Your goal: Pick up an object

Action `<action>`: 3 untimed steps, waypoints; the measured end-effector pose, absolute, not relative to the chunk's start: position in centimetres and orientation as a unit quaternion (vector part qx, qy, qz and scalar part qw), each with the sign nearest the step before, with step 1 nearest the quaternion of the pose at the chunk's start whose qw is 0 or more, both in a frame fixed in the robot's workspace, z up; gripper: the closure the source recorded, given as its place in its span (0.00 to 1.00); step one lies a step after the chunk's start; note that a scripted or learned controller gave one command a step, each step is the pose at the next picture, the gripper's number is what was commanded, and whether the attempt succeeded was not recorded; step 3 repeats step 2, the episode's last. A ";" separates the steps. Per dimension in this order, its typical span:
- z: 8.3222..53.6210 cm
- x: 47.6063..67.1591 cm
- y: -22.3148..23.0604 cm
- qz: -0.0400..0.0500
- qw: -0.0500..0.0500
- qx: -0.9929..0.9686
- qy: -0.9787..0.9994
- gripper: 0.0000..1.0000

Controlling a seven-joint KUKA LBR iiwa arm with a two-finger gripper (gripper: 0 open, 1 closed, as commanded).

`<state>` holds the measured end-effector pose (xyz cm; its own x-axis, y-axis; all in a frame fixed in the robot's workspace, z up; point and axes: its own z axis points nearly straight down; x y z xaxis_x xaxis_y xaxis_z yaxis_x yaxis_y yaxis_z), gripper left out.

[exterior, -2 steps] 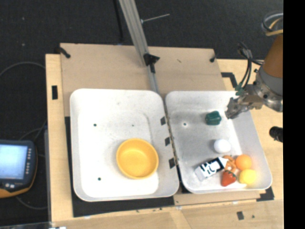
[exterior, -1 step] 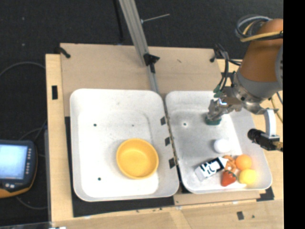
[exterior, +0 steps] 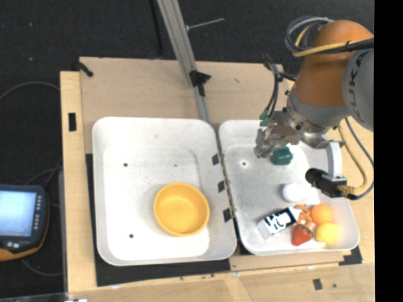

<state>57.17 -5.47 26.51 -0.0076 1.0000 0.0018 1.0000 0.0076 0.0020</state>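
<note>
My gripper (exterior: 269,145) hangs over the back of the right bin (exterior: 249,175), under the grey wrist with its orange band. A small dark green object (exterior: 282,156) lies right beside the gripper on its right, touching or partly under it. I cannot tell whether it is held. Toward the bin's front right sit a white rounded object (exterior: 294,192), a black and white box (exterior: 277,222), a red strawberry-like piece (exterior: 302,234), an orange ball (exterior: 322,214) and a yellow lemon-like piece (exterior: 329,233).
The left bin (exterior: 126,143) holds a yellow bowl (exterior: 182,208) near its front right. A slanted metal rail (exterior: 182,49) crosses the bench behind the bins. Black clips (exterior: 221,184) sit along the seam between the bins. A handheld screen (exterior: 19,219) lies off the bench at left.
</note>
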 end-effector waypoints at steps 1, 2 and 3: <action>27.0 57.3 -0.5 0.002 0.001 0.704 0.710 1.00; 27.3 57.3 4.7 0.001 0.000 0.704 0.710 1.00; 27.3 57.3 4.7 0.001 0.000 0.704 0.710 1.00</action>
